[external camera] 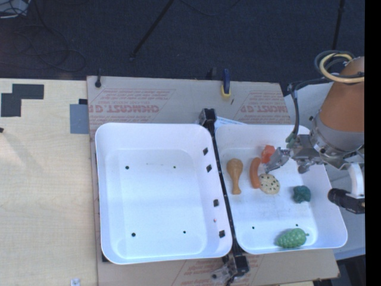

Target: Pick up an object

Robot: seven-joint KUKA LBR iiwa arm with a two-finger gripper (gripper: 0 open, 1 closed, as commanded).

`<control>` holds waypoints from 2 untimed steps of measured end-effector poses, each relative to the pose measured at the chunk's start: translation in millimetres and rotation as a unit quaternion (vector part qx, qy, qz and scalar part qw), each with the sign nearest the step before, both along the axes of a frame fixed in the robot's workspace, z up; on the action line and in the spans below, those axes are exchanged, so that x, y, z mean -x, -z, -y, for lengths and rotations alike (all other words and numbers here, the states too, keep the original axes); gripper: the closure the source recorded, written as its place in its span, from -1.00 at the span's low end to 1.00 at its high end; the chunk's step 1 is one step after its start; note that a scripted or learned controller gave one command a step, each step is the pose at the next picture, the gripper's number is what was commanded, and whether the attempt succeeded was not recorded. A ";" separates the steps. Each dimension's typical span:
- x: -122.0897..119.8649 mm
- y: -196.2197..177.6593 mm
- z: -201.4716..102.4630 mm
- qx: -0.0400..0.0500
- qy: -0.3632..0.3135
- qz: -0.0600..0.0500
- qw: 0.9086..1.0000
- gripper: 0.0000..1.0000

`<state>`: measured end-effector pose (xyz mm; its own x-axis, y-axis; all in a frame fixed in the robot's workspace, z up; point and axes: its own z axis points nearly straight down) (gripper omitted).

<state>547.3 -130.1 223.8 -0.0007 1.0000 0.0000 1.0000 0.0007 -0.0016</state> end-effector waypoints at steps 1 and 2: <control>-76.3 -41.5 6.1 0.001 0.000 0.004 1.000 -1.00; -63.2 125.0 -3.1 -0.001 0.000 -0.006 1.000 -1.00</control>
